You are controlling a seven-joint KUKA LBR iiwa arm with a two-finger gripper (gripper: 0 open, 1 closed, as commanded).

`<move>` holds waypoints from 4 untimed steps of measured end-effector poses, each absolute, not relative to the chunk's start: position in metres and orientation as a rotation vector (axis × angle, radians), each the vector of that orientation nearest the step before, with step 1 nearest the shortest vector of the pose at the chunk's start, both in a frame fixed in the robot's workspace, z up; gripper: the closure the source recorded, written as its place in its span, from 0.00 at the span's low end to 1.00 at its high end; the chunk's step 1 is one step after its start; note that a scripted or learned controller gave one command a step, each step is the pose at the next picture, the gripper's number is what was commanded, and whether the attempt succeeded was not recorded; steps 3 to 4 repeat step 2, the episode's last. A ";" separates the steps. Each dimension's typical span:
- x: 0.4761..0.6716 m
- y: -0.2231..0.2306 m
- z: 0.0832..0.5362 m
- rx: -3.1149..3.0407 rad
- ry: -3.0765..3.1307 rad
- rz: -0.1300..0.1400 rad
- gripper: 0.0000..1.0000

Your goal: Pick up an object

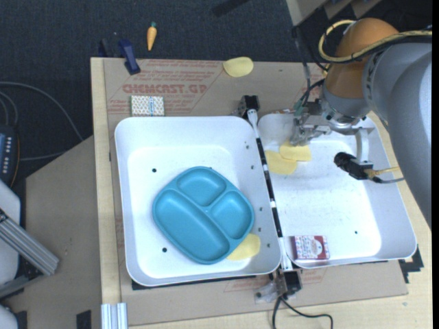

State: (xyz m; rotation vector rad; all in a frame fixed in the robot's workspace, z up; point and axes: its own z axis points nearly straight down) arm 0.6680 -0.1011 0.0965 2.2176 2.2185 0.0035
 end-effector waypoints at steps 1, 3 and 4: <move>0.668 -0.101 0.096 2.218 2.219 0.003 0.00; 0.656 -0.095 0.085 2.224 2.222 -0.002 0.00; 0.656 -0.095 0.085 2.224 2.222 -0.002 0.00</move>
